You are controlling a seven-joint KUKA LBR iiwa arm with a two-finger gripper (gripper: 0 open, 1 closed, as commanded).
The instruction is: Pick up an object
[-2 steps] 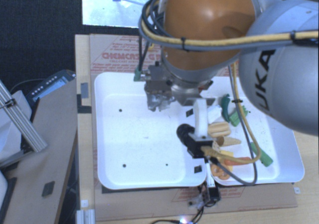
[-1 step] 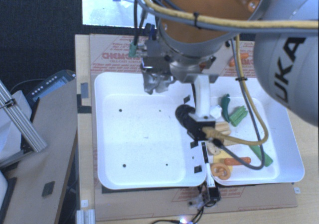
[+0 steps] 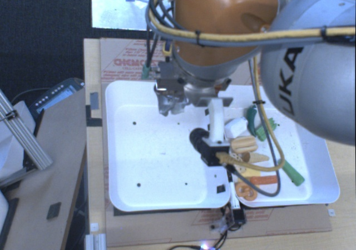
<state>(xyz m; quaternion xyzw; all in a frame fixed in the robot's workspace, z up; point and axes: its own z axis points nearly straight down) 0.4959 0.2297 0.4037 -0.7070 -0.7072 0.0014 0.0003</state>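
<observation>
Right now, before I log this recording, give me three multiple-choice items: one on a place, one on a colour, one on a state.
1. Where is the two-finger gripper? A over the view's left shallow white bin; B over the dark floor; C behind the bench.
2. What colour is the slim stick in the right shallow white bin? A red; B green; C blue.
3. How is that stick placed? A lying flat; B standing upright; C lifted in the air.
Answers: 1 A, it hangs above that bin's far side. 2 B, it is plainly green. 3 A, it rests on the bin floor.
</observation>
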